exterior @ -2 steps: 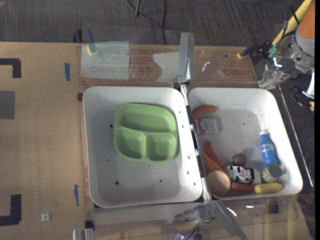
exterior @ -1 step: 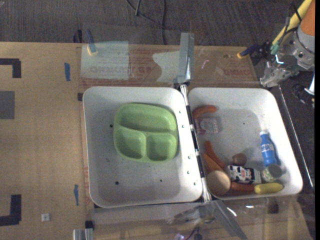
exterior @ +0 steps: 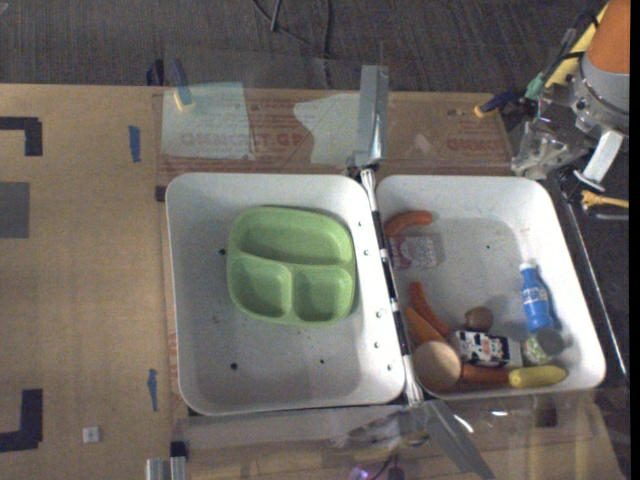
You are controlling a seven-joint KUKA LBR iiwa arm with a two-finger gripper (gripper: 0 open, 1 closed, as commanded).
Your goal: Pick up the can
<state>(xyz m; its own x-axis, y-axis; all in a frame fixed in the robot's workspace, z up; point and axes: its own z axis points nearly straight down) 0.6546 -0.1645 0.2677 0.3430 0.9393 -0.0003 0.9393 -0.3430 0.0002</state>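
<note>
Green tray [exterior: 292, 265] in left bin [exterior: 190, 298]; can [exterior: 543, 347] in right bin [exterior: 575, 258] btwn blue bottle [exterior: 535, 296] & yellow banana [exterior: 537, 376]; pincer [exterior: 543, 151] above counter [exterior: 80, 268].

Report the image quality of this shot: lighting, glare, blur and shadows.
Camera view: soft and slightly blurred overall, so labels on small items are unreadable; even overhead light, with mild glare on the right bin floor and the clear sheet behind the left bin; faint shadows beside the green tray; the gripper near the top right edge is blurred.
</note>
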